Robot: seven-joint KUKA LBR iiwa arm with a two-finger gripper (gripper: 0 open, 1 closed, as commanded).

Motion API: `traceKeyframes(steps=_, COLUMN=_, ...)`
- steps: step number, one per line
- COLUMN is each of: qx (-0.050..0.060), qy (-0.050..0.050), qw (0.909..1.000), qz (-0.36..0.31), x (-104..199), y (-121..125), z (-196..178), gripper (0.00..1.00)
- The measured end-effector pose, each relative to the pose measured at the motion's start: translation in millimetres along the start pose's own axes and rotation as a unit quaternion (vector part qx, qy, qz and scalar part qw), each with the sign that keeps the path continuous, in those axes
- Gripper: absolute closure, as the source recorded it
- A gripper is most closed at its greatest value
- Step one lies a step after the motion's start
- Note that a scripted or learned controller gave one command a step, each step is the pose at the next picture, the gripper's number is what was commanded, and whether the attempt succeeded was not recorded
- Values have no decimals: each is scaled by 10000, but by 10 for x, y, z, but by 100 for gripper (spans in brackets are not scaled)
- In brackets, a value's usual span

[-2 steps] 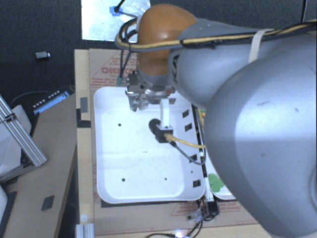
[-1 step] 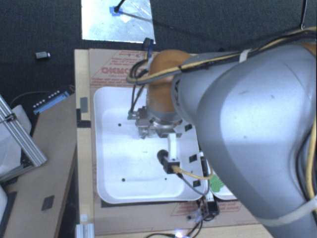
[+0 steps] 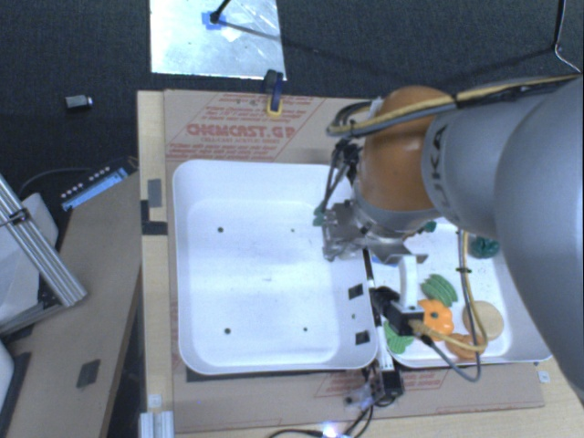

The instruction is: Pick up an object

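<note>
Though partly hidden by the arm [image 3: 511, 181], lying near the front edge of the right bin [image 3: 506, 349]: an orange object [image 3: 436, 318], a tan round object [image 3: 484, 320] and a green object [image 3: 440, 287], close together. Further back, gripper [image 3: 342, 235] low over the wall between the right bin and the left bin [image 3: 255, 272], apart from those objects. Cannot tell whether spread or closed.

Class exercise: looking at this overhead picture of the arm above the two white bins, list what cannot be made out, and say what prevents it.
1. The gripper: the wrist covers it, so its state is unreadable.
2. The right bin: the arm hides most of it.
3. The orange object, green pieces and tan disc: too small and partly covered to identify.
4. The green scrap by the wrist: mostly hidden.
</note>
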State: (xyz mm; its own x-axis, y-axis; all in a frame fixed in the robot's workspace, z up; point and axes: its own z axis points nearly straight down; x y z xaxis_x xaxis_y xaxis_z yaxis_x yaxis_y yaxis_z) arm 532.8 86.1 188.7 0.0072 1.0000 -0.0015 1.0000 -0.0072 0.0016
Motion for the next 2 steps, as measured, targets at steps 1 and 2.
traceKeyframes(steps=1, qx=-38, qy=25, qw=10000, qz=-86, x=733, y=581, z=-319, gripper=100)
traceKeyframes(steps=2, qx=61, qy=0, qw=10000, qz=-38, x=512, y=-165, z=265, gripper=100)
